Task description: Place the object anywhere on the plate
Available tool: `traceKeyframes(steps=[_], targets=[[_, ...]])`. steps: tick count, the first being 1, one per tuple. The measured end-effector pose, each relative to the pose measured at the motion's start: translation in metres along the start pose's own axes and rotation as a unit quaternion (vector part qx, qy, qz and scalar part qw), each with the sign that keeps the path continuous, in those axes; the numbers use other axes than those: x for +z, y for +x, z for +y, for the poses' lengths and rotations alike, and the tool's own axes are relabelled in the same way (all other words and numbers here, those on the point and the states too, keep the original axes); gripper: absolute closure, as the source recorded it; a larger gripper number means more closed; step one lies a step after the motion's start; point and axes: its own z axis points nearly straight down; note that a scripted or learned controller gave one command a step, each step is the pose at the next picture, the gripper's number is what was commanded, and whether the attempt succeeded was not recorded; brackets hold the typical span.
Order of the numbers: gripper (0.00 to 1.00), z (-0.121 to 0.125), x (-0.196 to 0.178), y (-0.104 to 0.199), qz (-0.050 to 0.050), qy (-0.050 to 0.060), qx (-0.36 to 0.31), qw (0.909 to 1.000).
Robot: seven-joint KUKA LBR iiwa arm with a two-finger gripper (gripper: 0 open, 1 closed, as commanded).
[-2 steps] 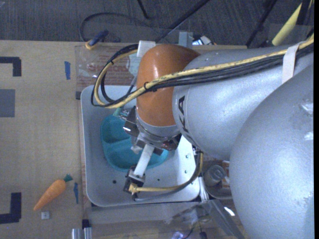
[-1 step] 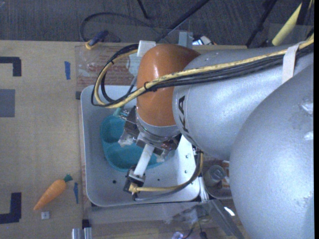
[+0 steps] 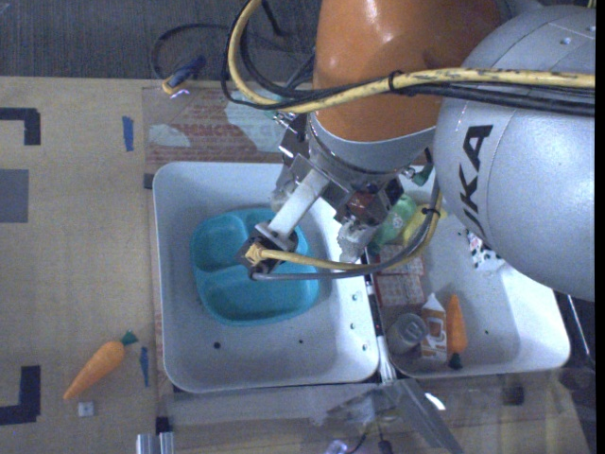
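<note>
Two shallow white bins are set side by side on the worktop [image 3: 76, 253]. In the left bin [image 3: 175, 282] a blue plate [image 3: 227, 291] with divided compartments is laid, towards the far right of that bin's floor. The plate's right part is overlapped by the robot's wrist.

The claw [image 3: 350, 227] is seen below the orange band, over the strip where the two bins meet, just beside the plate's right edge. Much of it is covered by the wrist, so whether it is open or closed cannot be told, and no thing can be made out in its grip.

Several things are gathered at the left side of the right bin [image 3: 529, 329]. A green thing [image 3: 402, 218] is found at the far end, close to the claw. A printed packet [image 3: 402, 282] is placed nearer. A grey can [image 3: 408, 331], a small white bottle [image 3: 434, 324] and a small orange carrot [image 3: 456, 322] are lined up at the near end, just beside one another. Which of these is meant for the plate cannot be told.

Outside the bins, a larger toy carrot [image 3: 95, 367] is laid on the worktop at the near left, well apart from the plate.
</note>
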Motion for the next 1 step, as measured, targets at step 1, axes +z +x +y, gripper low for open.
traceKeyframes(steps=[1], targets=[[1.0,0.0003,-0.0096,0.0007,0.0,0.0,0.0,1.0]])
